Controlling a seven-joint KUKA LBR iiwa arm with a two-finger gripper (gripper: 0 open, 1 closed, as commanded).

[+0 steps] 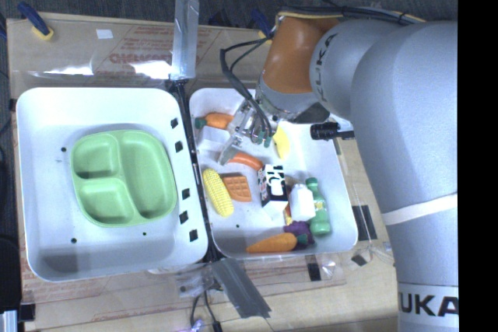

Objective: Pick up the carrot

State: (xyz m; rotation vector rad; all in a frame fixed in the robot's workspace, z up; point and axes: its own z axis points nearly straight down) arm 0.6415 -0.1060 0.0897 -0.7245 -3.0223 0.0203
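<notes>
1. Carrot (272, 243): orange, lying on its side along the near wall of the right bin (331, 144), tapered end toward the bin's near-left corner. Its thick end is beside a purple piece (297, 230) and a green piece (320, 226).
2. A second orange, carrot-like item (219, 120) lies at the far-left of the same bin, with a green tip at its left end. A third orange piece (247, 162) sits mid-bin, just under the hand.
3. Hand (231, 150): over the upper middle of the right bin, metal fingers (240, 134) pointing down-left, well apart from the carrot at the near wall. Nothing is visibly between the fingers; whether they are spread or closed I cannot tell.
4. Other bin contents, one of each: yellow corn cob (218, 192); orange grid-patterned slab (237, 186) touching the corn; black-and-white packet (273, 183), print unreadable; white bottle (301, 202); green-capped bottle (313, 190); yellow piece (281, 142) by the wrist.
5. Left bin (47, 128): one green plate (123, 176) with three compartments.
6. Bins: two, white, side by side on the tabletop (93, 288).
7. Writing: "KUKA" partly readable on the grey arm (389, 128) at lower right; faint reddish print on the sheet behind the bins, illegible.
8. Two blue clamps (36, 20) at the far edge.
</notes>
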